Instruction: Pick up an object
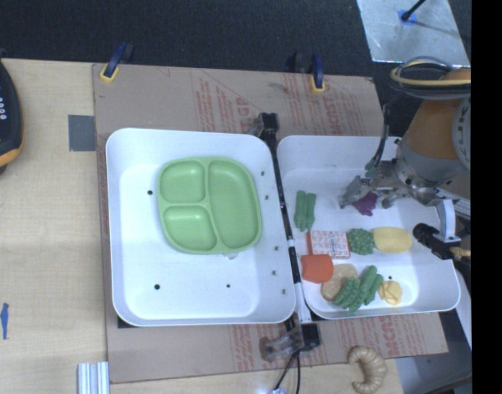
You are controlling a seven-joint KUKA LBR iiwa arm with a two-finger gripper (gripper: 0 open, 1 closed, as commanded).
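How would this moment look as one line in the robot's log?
arm: over right white bin | gripper: low, at small purple object | grasp: unconfirmed | green divided plate: left bin, untouched

- 2 white bins [119,220] [435,298], side by side
- 1 green divided plate [209,203]
- 2 green pod pieces [305,210] [359,288]
- 1 broccoli-like green lump [361,240]
- 2 yellow items [392,239] [390,292]
- 1 red piece [317,268]
- 1 purple item [366,204]
- 1 patterned card [329,243]
- 1 tan round piece [338,279]

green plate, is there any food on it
No, the green plate lies bare in the left bin; the toy foods lie in the right bin.
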